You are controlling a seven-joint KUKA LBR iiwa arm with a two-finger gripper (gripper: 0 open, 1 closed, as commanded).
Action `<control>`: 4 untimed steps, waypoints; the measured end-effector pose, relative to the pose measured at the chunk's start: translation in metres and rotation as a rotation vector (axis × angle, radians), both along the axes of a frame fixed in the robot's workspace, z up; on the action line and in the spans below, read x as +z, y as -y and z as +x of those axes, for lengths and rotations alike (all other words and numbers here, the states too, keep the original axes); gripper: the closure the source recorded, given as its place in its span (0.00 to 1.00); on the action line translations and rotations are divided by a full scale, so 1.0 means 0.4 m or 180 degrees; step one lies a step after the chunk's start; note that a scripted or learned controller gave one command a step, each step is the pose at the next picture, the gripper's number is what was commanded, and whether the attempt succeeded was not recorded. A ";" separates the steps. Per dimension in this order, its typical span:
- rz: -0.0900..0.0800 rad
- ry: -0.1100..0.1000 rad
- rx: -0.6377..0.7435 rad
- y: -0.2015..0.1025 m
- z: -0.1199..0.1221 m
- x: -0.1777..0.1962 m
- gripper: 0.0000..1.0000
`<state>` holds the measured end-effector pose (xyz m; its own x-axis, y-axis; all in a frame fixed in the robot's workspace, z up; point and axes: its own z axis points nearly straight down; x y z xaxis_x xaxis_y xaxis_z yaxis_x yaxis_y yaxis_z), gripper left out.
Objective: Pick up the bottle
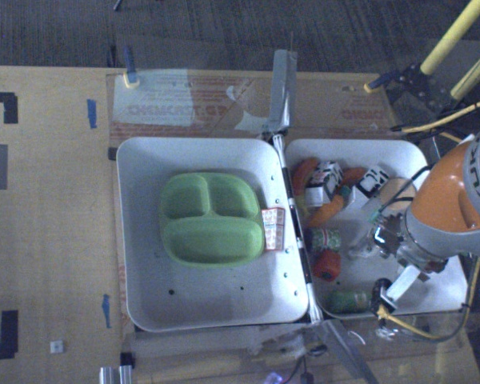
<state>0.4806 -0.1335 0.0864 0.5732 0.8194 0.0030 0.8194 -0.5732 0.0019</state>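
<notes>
A small green bottle (348, 300) lies on its side near the front wall of the right bin (440, 294). My gripper (377, 239) hangs low over the middle of that bin, under the grey wrist and orange band. It is a little behind and to the right of the bottle, with a gap between them. The wrist hides the gripper's tips.
Behind and left of the gripper lie a green can (326, 238), a red item (327, 265), orange and red toys (326, 209) and black-and-white pieces (373, 180). The left bin (144, 294) holds a green divided plate (211, 219) and a small red-and-white packet (272, 229).
</notes>
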 end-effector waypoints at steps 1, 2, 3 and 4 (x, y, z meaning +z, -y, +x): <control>-0.0003 -0.0018 -0.0242 -0.044 -0.004 0.163 0.00; -0.0005 -0.0009 -0.0708 -0.064 0.088 0.001 0.00; -0.0005 -0.0009 -0.0709 -0.064 0.088 0.001 0.00; -0.0002 -0.0022 -0.1514 -0.135 0.088 0.244 0.00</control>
<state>0.5160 -0.0797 0.1839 0.8848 0.4659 -0.0025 0.4659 -0.8848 -0.0020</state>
